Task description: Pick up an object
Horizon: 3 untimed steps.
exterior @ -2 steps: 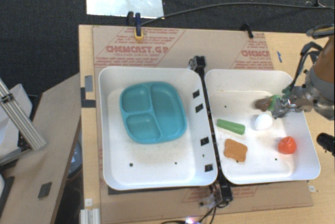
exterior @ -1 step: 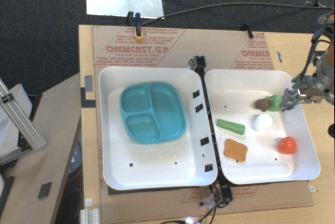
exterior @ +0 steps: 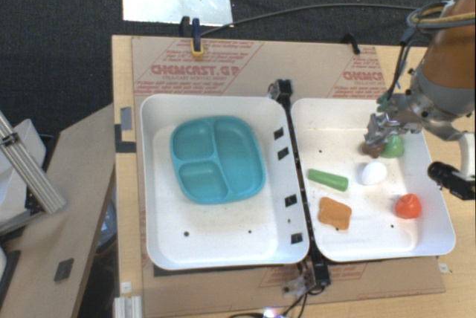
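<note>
End effector (exterior: 381,137) low over small round green object (exterior: 394,147), brown piece (exterior: 371,151) beside.

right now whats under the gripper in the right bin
Under the gripper sit a green object and a small brown one, both partly covered by the fingers, so their full shapes are hidden. A white ball lies just in front, uncovered.

Our count of the two bins

We count two white bins (exterior: 156,235), one teal tray (exterior: 217,158), and six small items (exterior: 328,179).
</note>
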### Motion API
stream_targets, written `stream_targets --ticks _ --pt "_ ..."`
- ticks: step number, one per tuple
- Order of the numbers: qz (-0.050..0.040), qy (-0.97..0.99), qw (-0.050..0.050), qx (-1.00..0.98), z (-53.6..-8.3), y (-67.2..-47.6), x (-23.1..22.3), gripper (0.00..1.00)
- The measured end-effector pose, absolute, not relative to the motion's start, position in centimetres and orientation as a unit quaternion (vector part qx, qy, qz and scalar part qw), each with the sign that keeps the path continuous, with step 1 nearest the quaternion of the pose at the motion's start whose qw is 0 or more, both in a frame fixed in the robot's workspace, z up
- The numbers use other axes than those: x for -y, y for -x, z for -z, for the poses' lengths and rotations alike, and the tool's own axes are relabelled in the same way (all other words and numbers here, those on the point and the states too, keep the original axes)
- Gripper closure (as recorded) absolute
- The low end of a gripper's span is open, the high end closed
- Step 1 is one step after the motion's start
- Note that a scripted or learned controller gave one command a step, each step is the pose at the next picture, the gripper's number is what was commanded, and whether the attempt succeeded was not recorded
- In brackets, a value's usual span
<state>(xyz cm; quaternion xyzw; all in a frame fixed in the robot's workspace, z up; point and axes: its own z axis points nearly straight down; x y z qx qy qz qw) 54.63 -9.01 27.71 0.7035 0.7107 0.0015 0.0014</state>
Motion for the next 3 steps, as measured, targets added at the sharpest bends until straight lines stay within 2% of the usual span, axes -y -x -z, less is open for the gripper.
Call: stream_targets --ticks 1,3 --pt "-0.0008 -0.704 0.000 -0.710 -25.8 -56.4 3.9 1.00" --pt "-0.0017 -0.703 0.000 -0.711 -24.5 -58.5 -6.8 1.00"
